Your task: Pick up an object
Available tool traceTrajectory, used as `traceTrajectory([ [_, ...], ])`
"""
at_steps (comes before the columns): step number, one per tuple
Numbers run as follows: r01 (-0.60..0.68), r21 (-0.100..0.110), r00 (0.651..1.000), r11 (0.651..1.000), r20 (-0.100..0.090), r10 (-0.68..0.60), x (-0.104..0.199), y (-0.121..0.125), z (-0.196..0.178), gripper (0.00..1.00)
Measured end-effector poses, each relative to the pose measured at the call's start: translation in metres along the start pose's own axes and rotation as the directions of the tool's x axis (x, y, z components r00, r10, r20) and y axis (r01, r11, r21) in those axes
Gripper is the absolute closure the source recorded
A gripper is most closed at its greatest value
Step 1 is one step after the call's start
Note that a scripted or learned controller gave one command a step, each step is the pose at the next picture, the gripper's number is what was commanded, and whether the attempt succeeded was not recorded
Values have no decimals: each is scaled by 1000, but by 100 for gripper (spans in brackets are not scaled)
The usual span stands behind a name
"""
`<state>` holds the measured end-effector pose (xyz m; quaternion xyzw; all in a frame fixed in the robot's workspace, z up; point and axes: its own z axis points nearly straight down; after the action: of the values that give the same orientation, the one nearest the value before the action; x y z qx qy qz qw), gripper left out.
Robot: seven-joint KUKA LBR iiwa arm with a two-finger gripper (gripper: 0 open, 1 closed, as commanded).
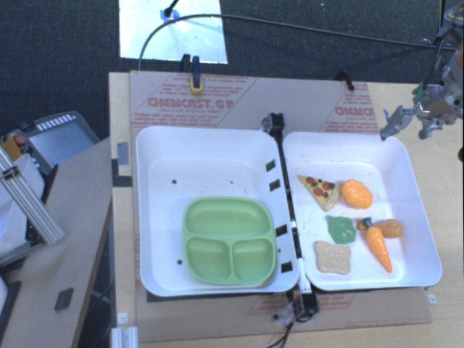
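The right bin (406, 169) holds several toy foods: a pizza slice (320, 188), an orange fruit (357, 193), a green leafy piece (341, 229), a carrot (378, 246), a small brown piece (390, 228) and a slice of bread (333, 257). My gripper (412, 122) hangs at the far right, above and beyond the right bin's back right corner. Its fingers are spread apart with nothing between them. It is well away from all the foods.
The left bin (156, 158) holds a green divided plate (230, 240). A black hinge strip (284, 201) runs between the bins. Cables cross the dark floor behind the bench. A grey device (58, 138) and a metal rail (29, 201) lie at the left.
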<state>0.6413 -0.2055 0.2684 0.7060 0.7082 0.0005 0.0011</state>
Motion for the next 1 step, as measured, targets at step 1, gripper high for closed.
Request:
traceTrajectory([
  [1,1,0,1000,1000,0,-1,6,-1,42,0],
])
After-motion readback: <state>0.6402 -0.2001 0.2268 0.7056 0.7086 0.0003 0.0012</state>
